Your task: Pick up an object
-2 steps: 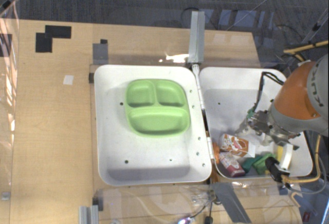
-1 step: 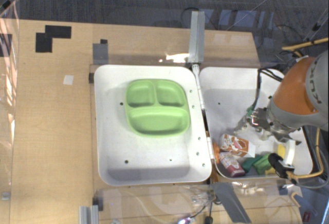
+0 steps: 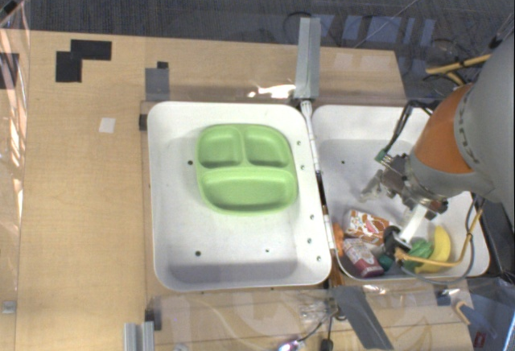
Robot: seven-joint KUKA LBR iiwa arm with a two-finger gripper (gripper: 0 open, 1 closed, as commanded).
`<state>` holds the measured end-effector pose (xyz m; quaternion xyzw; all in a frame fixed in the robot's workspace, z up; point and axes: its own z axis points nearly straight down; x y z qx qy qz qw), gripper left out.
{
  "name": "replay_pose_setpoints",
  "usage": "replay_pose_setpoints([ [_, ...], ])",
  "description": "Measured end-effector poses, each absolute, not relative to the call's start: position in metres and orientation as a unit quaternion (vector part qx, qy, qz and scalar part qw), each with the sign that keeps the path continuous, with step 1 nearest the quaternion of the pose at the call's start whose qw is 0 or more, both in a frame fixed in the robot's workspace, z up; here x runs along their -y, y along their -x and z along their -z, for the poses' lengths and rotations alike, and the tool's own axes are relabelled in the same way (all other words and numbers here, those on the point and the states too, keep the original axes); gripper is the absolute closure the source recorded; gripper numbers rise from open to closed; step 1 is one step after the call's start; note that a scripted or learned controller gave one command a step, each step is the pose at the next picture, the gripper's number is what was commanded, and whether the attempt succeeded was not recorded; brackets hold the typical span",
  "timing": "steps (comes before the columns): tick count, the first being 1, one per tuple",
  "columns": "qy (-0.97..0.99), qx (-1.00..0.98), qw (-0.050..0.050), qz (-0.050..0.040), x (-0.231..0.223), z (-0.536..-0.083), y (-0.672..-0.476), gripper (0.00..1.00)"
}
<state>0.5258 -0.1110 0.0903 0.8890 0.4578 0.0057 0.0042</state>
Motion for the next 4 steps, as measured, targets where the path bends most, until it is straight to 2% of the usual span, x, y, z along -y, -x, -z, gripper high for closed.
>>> replay_pose_setpoints([
  [1, -0.97, -0.244, 0.001, -0.0057, 0.127, -0.089, -0.572, 0.0],
  [2, -0.995, -0.104, -0.001, 0.0004, 0.084, -0.098, -0.634, 0.0],
  [3, -0.993, -0.117, 0.001, -0.0061, 0.112, -0.09, -0.528, 0.0],
  [4, -0.994, -0.106, 0.0, -0.0007, 0.125, -0.15, -0.635, 0.0],
])
